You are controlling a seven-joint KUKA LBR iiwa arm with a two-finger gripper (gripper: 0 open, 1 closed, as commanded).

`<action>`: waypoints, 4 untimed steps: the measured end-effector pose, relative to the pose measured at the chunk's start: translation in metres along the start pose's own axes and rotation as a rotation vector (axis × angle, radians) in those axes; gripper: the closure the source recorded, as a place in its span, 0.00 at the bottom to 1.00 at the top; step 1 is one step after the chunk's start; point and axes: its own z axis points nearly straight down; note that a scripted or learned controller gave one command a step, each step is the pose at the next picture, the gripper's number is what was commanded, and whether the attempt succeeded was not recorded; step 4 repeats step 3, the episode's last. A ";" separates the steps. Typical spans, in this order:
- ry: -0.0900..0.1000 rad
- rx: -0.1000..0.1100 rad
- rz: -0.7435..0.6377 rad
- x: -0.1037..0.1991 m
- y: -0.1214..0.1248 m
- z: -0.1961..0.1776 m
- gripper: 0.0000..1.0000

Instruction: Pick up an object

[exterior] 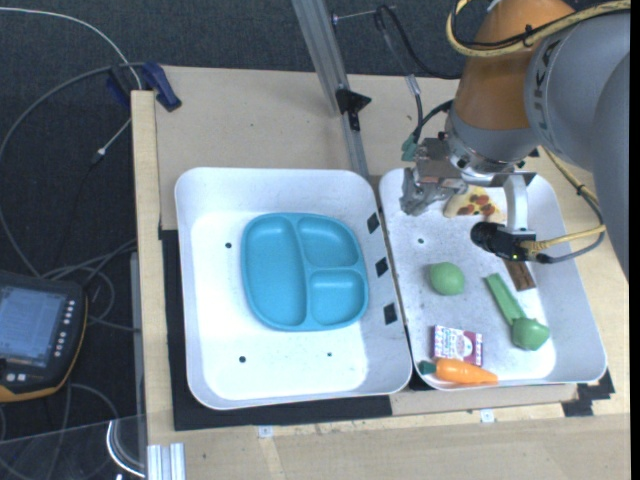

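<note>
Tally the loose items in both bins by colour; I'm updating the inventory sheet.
Blue: 1, divided plate
Green: 2, ball, long-handled tool
Orange: 1, carrot
Pink and white: 1, small carton
Unclear, partly under the gripper: 1, flat patterned item
Total: 6

A pale wooden tabletop (250, 128) stands on dark carpet (60, 88). Loose cables (60, 28) trail across the carpet, well left of the jaws.

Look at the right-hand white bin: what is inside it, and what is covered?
Inside the right bin: a green ball, a green long-handled tool, a small pink carton and a carrot. A yellowish patterned item lies at the far end, partly covered by the gripper and arm.
</note>
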 end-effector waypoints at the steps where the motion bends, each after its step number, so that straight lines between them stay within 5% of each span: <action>1: 0.001 -0.001 0.001 0.040 0.023 -0.011 1.00; 2: 0.001 -0.001 0.000 0.083 0.046 -0.021 1.00; 3: -0.002 0.002 0.004 0.080 0.045 -0.021 0.00; 4: -0.002 0.002 0.004 0.080 0.045 -0.021 0.00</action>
